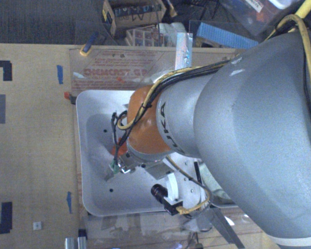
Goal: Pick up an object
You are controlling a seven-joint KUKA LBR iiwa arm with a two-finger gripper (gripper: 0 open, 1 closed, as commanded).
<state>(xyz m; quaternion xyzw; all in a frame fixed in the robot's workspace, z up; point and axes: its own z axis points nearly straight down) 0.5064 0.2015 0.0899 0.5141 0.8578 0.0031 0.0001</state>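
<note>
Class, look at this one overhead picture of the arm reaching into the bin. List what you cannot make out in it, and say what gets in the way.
- Claw: in the camera view, the orange band and wrist cover it, so its state is unreadable.
- Small reddish thing at the wrist's edge: mostly hidden by the arm, unidentifiable.
- White bin: its right part lies under the grey arm.
- Second bin: covered by the arm.

Arm (249, 134): grey, entering from the right, reaching left and downward. Orange band (142, 126) above the wrist, with black and yellow cables looped along it. Hand (114, 167) low at the arm's left end, pointing down; its fingers are hidden.
</note>
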